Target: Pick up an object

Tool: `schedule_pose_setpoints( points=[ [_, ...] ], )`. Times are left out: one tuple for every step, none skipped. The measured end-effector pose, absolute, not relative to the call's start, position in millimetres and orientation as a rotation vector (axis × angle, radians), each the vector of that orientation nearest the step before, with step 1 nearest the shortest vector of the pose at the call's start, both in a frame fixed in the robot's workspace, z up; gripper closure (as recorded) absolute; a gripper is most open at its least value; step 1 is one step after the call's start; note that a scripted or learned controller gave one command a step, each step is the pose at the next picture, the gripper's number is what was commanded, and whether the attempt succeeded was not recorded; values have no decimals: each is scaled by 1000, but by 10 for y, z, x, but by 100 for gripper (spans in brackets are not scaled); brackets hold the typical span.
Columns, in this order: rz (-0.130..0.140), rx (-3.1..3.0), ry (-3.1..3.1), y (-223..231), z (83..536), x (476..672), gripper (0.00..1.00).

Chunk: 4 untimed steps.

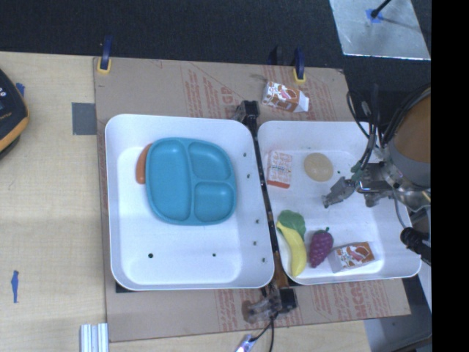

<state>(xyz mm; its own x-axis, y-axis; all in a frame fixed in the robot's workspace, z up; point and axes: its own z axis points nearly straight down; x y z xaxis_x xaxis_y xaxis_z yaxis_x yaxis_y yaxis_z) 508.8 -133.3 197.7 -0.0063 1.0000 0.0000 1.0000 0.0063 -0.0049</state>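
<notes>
Fingers (338, 194): grey, pointing toward the middle of the right bin (396, 273), hanging over bare white floor with nothing between them; whether they stand wide or narrow cannot be told at this size. Gripper (352, 189): empty, reaching in from the bin's right wall. Contents of the right bin, placed from the gripper: round tan disc (319, 166), just up and left, nearest; small red-and-white packet (279, 169), farther left by the divider; green piece (292, 221) and yellow banana (294, 249), lower left; purple grapes (320, 246), below; printed carton (352, 255), below and slightly right. Step in hand, judged: approach, no object yet chosen or held. Next move calls for centring over one item, likely the disc, descending and closing.
</notes>
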Motion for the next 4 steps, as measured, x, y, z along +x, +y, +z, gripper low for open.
schedule_pose_setpoints(
  points=[
    [5,-2212,-2226,-1061,909,4752,0],
    [2,-2217,-2223,-1207,918,5503,0],
    [1,-2216,-2225,-1515,922,6222,0],
    [2,-2217,-2224,-2120,925,6564,0]
  ],
)
